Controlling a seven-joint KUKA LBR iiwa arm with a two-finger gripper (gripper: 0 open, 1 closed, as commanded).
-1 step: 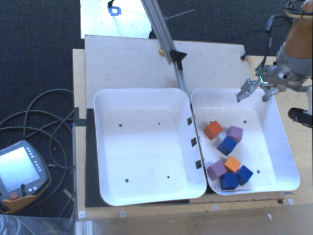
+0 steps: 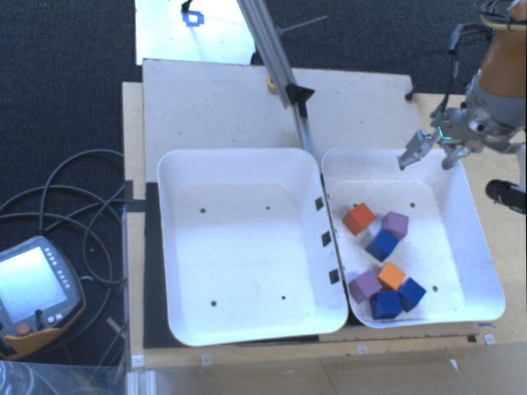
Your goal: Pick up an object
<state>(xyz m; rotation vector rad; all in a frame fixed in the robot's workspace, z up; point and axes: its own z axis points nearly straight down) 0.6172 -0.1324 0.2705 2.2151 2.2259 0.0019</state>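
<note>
At far left, a grey handheld teach pendant with an orange base (image 2: 33, 299) is lying on the dark carpet among loops of black cable (image 2: 82, 212). No writing is legible on its screen, and no brand or label is readable anywhere on the bench.

The left shallow white plastic bin (image 2: 177, 319) is sitting beside its twin, divider edges touching. A slanted grey metal pole (image 2: 268, 44) is crossing the pale board behind them.

The right shallow white plastic bin (image 2: 473, 237) is holding all the candidates: an orange cube (image 2: 358, 218), a purple cube (image 2: 395, 223) and a dark blue cube (image 2: 382, 244) clustered near its middle; nearer the front wall, a second purple cube (image 2: 363, 285), a second orange cube (image 2: 392, 276) and two blue cubes (image 2: 385, 304) (image 2: 412, 292) are packed touching.

The two-finger gripper (image 2: 435, 153) is hanging over the bin's back right corner, fingers spread apart, nothing between them, well clear of every cube.

Judgement: the approach step is in hand; no grasp yet. The next move is calling for travel toward the bin's middle and a descent. The first orange cube looks the easiest target, since it is standing a little apart from its neighbours; the front pile is risking a jammed or glancing closure.
</note>
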